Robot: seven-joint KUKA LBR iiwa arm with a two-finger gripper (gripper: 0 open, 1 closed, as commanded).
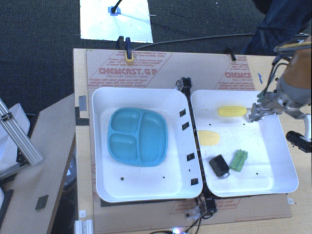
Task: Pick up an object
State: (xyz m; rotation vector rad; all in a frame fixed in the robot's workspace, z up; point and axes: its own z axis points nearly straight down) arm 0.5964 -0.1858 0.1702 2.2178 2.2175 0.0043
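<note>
One fixed cam, mounted above the bench [161, 62], looking down at a slant. Far bench edge sits toward frame top, near edge at bottom, so the view tilts away from the viewer. Mid distance: both white bins fit whole, left bin [105, 99] center-left of frame, right bin [273, 179] center-right, w/ the divider btwn them running slightly diagonal. Dark carpet [39, 43] fills the upper left and top; a lower side table [51, 145] cuts into the lower left. Arm [297, 77] comes in at the right edge, mid-height, cropped by the frame. No 2nd view, so no shared area to report.
</note>
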